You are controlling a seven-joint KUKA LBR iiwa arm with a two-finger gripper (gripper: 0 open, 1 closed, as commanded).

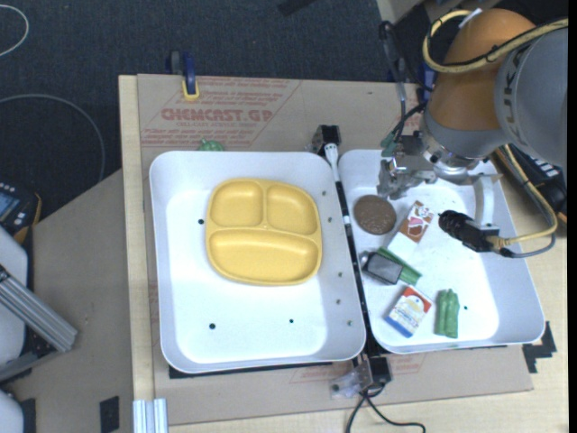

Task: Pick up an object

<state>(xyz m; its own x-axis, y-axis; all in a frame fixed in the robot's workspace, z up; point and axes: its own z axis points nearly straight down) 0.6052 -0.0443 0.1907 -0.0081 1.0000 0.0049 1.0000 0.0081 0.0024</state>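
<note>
A yellow divided plate point(264, 231) is seen in the left bin point(180, 332), while in the right bin point(518, 318) a brown disc point(374, 215) lies just below the gripper point(397, 177), whose grip cannot be told.

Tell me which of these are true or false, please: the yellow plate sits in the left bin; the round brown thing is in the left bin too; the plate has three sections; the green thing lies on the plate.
1. True: the yellow plate sits in the left bin.
2. False: the round brown disc lies in the right bin, below the gripper.
3. True: the plate has three sections.
4. False: the green object lies in the right bin, beside a small red and white box.
</note>
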